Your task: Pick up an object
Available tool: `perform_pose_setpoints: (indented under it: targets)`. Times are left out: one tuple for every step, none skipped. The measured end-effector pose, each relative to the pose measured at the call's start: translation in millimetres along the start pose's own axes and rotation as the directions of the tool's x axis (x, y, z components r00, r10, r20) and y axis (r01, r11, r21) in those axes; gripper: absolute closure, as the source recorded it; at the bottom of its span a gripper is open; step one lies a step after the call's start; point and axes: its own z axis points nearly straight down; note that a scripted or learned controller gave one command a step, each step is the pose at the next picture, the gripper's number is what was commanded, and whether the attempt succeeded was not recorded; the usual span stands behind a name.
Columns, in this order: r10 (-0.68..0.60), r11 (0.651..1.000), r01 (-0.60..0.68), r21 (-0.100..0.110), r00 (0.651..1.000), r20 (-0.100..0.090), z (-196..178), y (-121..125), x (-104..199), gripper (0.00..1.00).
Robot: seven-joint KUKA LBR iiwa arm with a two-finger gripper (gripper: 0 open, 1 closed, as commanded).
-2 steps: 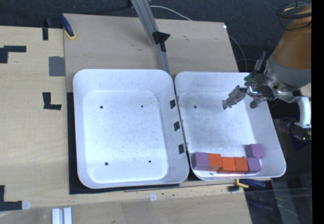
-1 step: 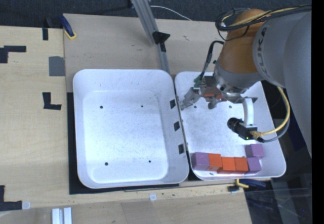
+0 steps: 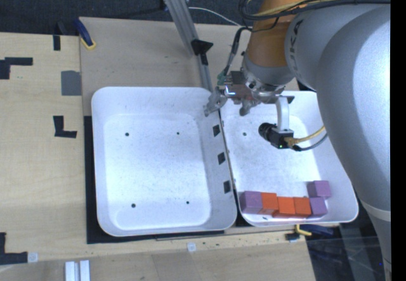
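My jaws [image 3: 236,99] hover over far end of right bin [image 3: 336,165], near divider; spread or pressed, cannot tell. Blocks [image 3: 285,203], purple and orange, lie in row along near wall, well apart from me. Step: approach. Next: travel toward blocks, descend over one.

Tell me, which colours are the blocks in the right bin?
Purple and orange blocks, in a row at the right bin's near edge, in the camera view.
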Motion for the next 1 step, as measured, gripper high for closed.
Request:
perform_pose_setpoints:
  targets:
    - [0.002,1.000,-0.002,-0.005,1.000,0.001,-45.5,48.6,20.9,0.00]
